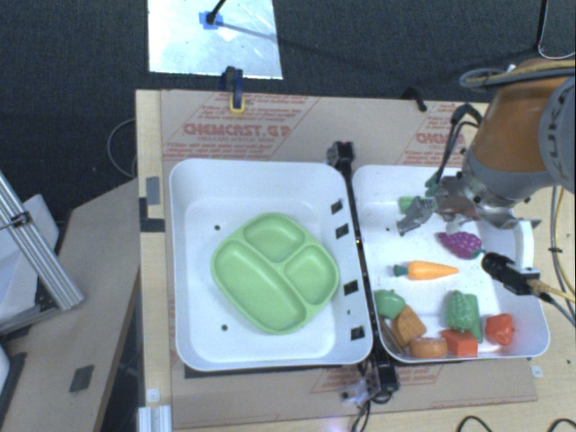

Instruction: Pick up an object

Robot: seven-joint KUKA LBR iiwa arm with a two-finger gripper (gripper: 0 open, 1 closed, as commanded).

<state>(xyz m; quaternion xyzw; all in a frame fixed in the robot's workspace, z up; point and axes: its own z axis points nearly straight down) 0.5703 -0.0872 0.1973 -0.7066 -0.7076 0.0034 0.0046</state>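
Camera view from above: we see the gripper (416, 212) low over the right bin (378, 187), its fingers apart and holding nothing. Just beside it lie purple grapes (460, 241) and a carrot (427, 270); a green pepper (463, 310) sits nearer the front. A green divided plate (273, 273) rests in the left bin (202, 196).

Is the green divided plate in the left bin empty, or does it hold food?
Empty. The green plate lies flat in the left bin, its three compartments bare.
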